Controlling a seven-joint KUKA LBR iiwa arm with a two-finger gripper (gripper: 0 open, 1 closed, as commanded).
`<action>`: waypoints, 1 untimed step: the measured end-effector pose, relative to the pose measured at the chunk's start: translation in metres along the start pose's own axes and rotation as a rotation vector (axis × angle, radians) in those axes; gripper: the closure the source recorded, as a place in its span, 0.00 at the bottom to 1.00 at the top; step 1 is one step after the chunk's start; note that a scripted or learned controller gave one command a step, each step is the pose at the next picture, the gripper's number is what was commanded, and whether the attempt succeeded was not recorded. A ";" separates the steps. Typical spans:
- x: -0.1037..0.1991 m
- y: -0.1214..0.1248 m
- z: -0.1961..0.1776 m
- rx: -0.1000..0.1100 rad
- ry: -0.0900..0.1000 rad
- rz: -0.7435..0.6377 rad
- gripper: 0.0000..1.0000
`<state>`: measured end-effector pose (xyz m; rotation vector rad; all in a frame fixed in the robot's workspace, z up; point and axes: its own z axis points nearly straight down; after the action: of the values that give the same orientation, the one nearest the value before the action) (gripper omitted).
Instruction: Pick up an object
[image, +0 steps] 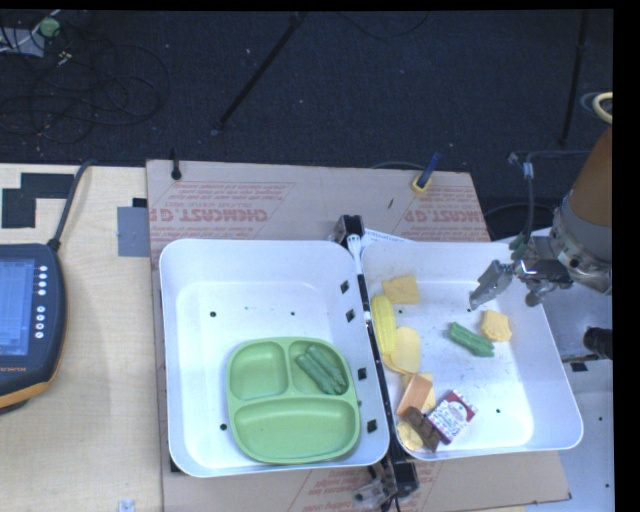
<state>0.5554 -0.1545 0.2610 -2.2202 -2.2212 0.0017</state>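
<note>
White bins (200, 290) side by side; tool (500, 280) above right bin

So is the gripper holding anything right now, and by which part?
Nothing is held. The gripper hangs above the right bin, apart from the green bean and yellow piece.

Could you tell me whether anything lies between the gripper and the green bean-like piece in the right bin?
Nothing visible does. The gripper hangs over the right bin, up and to the right of the green piece, with bare bin floor between them. A small yellow chunk sits close to the piece's right end and might get nudged.
</note>
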 end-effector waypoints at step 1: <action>-0.032 0.018 0.080 0.005 0.001 0.000 0.00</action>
<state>0.5729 -0.1868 0.1807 -2.2178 -2.2177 0.0065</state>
